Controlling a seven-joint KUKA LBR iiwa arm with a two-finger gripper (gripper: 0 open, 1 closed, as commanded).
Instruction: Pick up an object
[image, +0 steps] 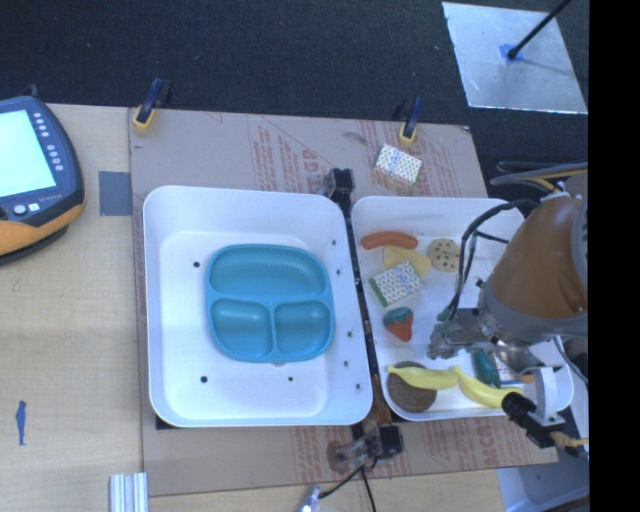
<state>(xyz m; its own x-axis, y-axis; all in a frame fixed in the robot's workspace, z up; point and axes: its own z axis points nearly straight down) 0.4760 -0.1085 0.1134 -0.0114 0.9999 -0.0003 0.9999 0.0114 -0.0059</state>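
Gripper (462, 338) above right bin (452, 208), grip state unclear; banana (440, 380), strawberry (399, 321) near.

Wooden bench (70, 330), dark floor (250, 50)

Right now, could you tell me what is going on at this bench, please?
The grey and orange robot arm reaches into the right bin, its pincer low among toy foods: a sausage, a strawberry, a banana. I see nothing between its fingers. The left bin holds a blue divided plate.
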